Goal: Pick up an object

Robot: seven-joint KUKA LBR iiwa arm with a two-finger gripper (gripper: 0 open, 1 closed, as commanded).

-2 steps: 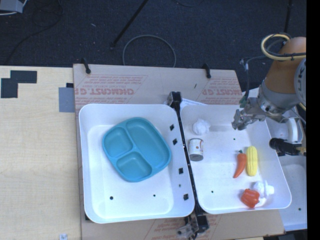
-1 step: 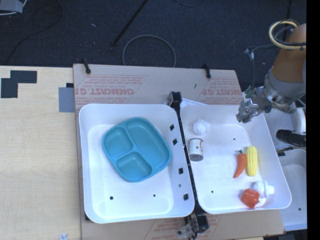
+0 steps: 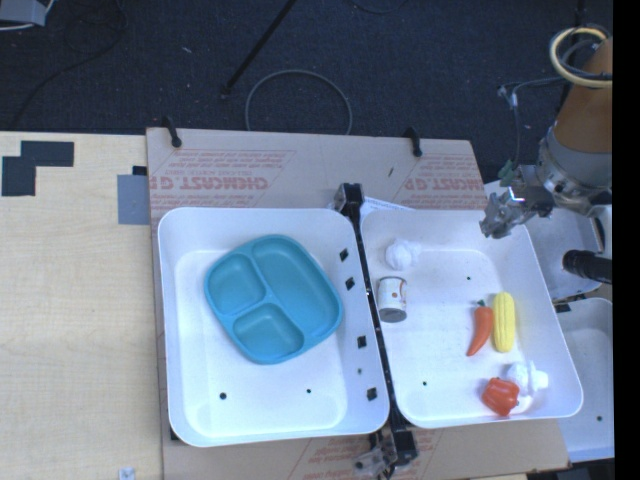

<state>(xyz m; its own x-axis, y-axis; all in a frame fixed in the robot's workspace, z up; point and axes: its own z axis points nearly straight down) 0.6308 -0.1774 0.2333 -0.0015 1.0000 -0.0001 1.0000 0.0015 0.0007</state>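
The right bin [image 3: 440, 408] holds several small objects. A yellow corn cob [image 3: 503, 320] lies beside an orange carrot [image 3: 480, 331] at the right side. A red piece [image 3: 500, 396] and a white piece [image 3: 530, 378] sit at the near right corner. A small white cup [image 3: 391, 299] rests against the left wall, with a white lump [image 3: 399, 255] behind it. My gripper [image 3: 503, 214] hangs over the bin's far right corner, apart from all of them, with nothing visibly in it.
A blue divided plate [image 3: 272, 298] lies in the left bin [image 3: 200, 408]. A black divider [image 3: 365, 308] with clips runs between the bins. Cardboard [image 3: 300, 173] lies under both. The arm [image 3: 580, 138] enters from the upper right.
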